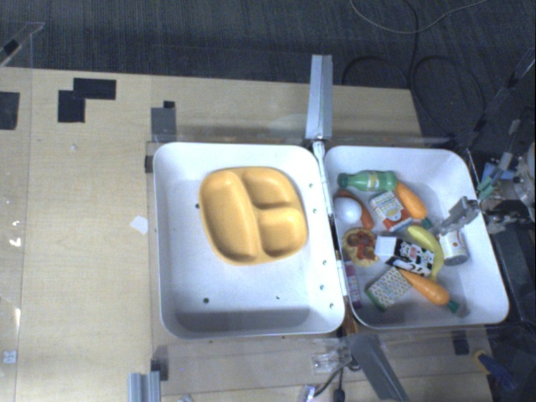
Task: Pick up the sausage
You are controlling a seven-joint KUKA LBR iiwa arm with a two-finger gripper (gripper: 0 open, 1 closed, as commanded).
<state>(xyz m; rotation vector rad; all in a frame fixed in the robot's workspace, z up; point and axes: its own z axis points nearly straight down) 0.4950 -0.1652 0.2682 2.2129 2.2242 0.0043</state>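
Yellow divided plastic plate (251, 214) in the left white bin (180, 308): no obstacle. Slim reddish-brown curved sausage (347, 198) by the right white bin's (494, 308) left wall, crowded by white egg (349, 213) and green bottle (366, 180); best taken from above, across its width. Grey end effector (460, 215) near the right wall, well apart; opening impossible to tell.

- The sausage (350, 199) is a small reddish-orange piece, curved like a shallow arch.
- It lies flat on the bin floor, apart from the gripper (459, 216).
- It sits well to the gripper's left and slightly farther up the view.
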